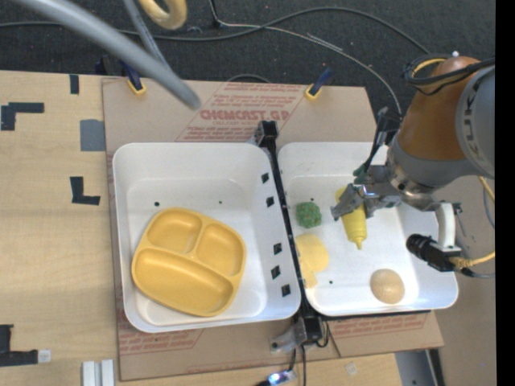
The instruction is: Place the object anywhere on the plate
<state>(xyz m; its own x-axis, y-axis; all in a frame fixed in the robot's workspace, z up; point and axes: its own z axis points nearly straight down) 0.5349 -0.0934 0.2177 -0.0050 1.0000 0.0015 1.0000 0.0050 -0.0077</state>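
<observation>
Gripper (pixel 352 202) sits low in the right bin (pixel 418 300), right at the top of a yellow squeeze bottle (pixel 356 228), so that looks like the thing it's after. Can't tell from this angle if the fingers are wide, narrow or around the bottle, since the wrist blocks them. The yellow plate (pixel 189 261) is over in the left bin (pixel 129 175), well apart.

To do this step well, the arm needs a centered pinch on the bottle's body, not the tapered tip, or it'll probably squirt out sideways.

For room: a green lump (pixel 308 213) and a pale yellow piece (pixel 311 254) lie between the bottle and the divider (pixel 278 215), and a tan ball (pixel 387 285) is near the front wall. Lifting straight up before crossing the divider seems safest. The plate itself has plenty of open surface to land on.
</observation>
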